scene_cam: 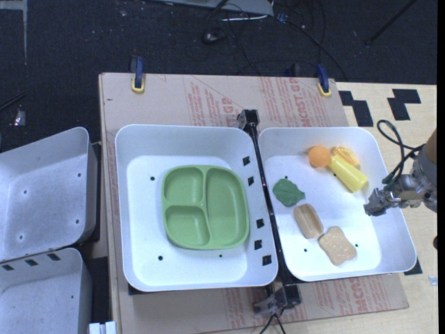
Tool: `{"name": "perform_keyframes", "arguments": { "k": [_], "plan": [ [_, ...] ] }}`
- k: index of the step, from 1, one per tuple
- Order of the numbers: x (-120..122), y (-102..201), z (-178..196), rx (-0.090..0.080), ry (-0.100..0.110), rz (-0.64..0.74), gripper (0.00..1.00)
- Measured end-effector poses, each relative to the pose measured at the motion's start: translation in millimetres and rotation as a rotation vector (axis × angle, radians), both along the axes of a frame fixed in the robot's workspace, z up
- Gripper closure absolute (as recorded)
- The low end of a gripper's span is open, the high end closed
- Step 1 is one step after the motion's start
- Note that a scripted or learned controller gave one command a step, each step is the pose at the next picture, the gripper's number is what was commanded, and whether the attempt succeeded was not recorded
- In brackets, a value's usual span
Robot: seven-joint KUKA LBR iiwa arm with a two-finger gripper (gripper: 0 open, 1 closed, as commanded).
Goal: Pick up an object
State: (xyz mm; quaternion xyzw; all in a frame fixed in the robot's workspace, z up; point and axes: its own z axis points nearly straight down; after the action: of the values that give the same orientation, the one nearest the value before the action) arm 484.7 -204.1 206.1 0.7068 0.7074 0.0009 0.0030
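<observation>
Left bin (139, 186): green tray (206, 207) fills centre; bare margin all round the tray.
Right bin (396, 249): food clustered right of tray; bare floor beyond it.

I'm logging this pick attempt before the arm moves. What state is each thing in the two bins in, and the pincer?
Green divided plate: flat in the left bin, nothing on it.
Orange ball: resting in the right bin, touching the yellow cylinder.
Yellow cylinder: lying on its side.
Green leafy piece: lying loose.
Tan bread roll: lying flat.
Toast slice: lying flat.
Pincer: at the right bin's right edge, holding nothing.
</observation>
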Motion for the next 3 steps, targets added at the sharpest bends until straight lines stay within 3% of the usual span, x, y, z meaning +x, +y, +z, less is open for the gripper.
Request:
{"name": "perform_keyframes", "arguments": {
  "k": [1,3],
  "plan": [
    [1.3,-0.3,26.8,0.001,0.001,0.002,1.0],
    [20.0,100.5,29.9,0.005,0.005,0.007,1.0]
  ]
}}
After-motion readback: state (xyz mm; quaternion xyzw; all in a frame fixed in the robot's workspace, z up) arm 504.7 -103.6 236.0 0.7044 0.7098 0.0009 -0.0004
